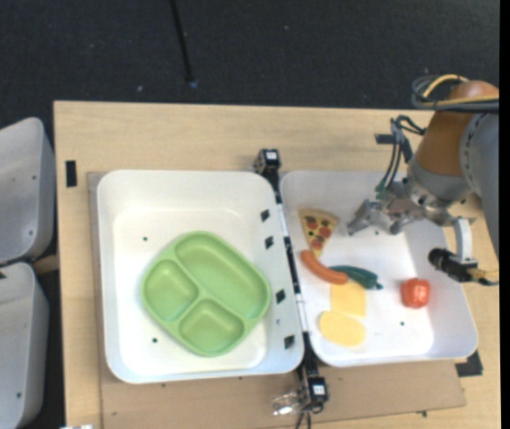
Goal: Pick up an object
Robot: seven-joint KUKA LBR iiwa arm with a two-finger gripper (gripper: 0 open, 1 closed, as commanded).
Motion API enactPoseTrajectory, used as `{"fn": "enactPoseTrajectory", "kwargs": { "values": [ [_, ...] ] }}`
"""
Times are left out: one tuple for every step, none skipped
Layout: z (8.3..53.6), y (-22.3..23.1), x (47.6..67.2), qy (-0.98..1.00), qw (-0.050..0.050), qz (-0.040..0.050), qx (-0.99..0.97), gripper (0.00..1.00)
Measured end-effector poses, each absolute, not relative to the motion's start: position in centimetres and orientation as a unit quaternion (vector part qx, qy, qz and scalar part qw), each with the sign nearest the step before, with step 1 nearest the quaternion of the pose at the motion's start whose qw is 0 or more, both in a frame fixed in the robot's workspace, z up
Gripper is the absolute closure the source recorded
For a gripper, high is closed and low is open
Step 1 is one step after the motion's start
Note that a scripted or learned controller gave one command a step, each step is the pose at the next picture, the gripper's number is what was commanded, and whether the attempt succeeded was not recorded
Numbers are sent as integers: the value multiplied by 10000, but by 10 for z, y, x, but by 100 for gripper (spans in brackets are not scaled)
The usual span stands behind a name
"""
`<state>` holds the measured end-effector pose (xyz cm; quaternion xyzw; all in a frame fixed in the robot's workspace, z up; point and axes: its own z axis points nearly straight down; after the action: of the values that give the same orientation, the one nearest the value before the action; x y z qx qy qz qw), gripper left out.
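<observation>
The grey arm (pixel 469 155) came in from the right, its orange band (pixel 447 137) above the wrist. The tool (pixel 381 216) hung low with its metal fingers (pixel 362 217) spread apart, nothing between them.

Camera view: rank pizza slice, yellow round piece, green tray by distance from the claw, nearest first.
1. Triangular toy pizza slice, in the right bin, just left of the claw.
2. Flat yellow round piece, near the right bin's front edge.
3. Green three-compartment plastic tray, in the left bin.
</observation>
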<state>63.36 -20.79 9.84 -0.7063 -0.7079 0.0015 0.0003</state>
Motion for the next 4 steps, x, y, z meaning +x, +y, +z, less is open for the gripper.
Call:
{"fn": "enactPoseTrajectory", "kwargs": {
  "values": [
    [112,-209,635,-7085,-28,3,-7057,100],
    [157,-214,632,-7073,-22,-10,-7069,100],
    [203,-220,631,-7066,-27,-9,-7076,100],
    [224,-221,632,-7080,-16,-7,-7062,100]
  ]
}}
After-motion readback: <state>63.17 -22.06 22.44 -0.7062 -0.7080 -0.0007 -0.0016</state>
